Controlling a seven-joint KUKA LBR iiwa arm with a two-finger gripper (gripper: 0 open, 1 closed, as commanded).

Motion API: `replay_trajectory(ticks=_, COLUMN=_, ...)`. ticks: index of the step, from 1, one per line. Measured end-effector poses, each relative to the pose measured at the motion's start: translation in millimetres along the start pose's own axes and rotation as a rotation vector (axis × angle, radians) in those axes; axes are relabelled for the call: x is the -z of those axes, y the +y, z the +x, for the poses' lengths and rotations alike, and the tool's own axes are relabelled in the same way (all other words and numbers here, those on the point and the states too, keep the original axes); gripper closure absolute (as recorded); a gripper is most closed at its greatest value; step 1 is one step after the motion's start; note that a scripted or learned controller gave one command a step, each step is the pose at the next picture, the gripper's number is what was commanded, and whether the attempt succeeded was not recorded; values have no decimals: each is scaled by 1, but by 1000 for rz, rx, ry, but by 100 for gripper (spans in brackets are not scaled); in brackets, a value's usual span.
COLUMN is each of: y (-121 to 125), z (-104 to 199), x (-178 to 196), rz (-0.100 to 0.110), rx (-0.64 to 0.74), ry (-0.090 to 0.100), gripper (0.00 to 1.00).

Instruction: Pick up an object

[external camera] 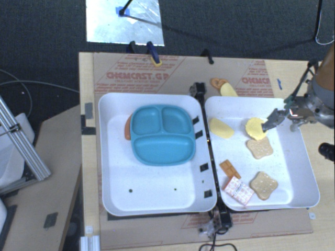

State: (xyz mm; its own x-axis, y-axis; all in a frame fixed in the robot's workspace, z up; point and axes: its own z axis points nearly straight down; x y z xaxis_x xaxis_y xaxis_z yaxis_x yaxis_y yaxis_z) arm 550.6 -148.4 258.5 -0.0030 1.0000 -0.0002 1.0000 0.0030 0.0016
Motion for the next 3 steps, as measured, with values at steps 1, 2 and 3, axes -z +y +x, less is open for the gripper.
replay_trajectory(ticks=1, y=30, z=-14, x=-180, rz=-5, rx=-1, ry=-6, gripper=0)
replay_trajectory(ticks=2, y=34, z=-15, x=-158, rz=-14, rx=-1, ry=-5, gripper=100)
replay_trajectory(ticks=3, y=80, z=50, x=-174, rz=-4, rx=8, ry=1, gripper=100)
